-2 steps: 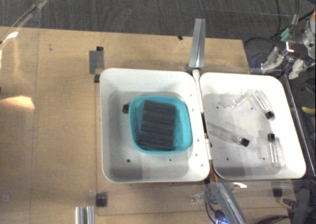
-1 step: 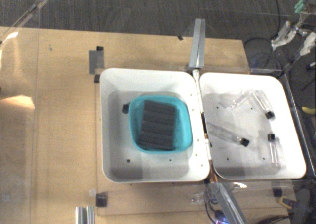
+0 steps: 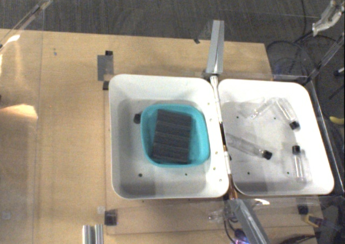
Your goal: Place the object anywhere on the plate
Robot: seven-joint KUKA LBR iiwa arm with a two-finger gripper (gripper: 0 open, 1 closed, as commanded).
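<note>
Plate point(image 3: 200, 141): teal, set in the left bin point(image 3: 116, 146).
Block point(image 3: 172, 136): dark, ribbed — laid on the plate.
Vials point(image 3: 248, 146): scattered in the right bin point(image 3: 269, 83).

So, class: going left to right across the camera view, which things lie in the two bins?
Left bin → small dark cap → turquoise plate bearing a dark ribbed block → right bin → clear vial with black cap → vial near the right wall.
</note>
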